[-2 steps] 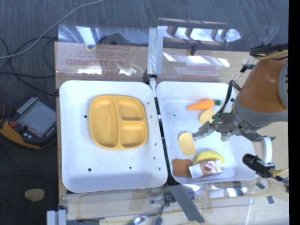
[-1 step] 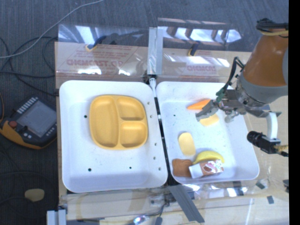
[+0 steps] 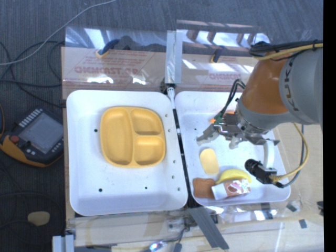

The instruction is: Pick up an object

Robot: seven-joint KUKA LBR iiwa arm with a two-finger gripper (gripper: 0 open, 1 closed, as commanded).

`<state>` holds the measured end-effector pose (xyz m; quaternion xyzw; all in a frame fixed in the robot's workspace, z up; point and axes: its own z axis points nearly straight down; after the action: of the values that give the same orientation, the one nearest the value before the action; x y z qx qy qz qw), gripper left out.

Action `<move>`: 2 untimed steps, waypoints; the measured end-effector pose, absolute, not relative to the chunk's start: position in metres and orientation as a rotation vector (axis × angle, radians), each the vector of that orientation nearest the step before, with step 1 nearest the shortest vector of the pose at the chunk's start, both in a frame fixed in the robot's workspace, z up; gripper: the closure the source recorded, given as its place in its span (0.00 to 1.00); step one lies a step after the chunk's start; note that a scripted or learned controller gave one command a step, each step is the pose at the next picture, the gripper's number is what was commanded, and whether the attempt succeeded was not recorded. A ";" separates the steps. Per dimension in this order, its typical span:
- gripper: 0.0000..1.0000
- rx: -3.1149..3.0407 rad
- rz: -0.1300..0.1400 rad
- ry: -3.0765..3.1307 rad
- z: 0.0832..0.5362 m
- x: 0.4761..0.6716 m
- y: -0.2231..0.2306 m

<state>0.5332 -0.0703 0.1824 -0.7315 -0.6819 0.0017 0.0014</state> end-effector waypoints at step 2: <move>0.00 -2.279 -0.008 -2.174 0.088 0.558 -0.101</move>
<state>0.5580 -0.1007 0.0882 -0.7236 -0.6902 -0.0026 -0.0040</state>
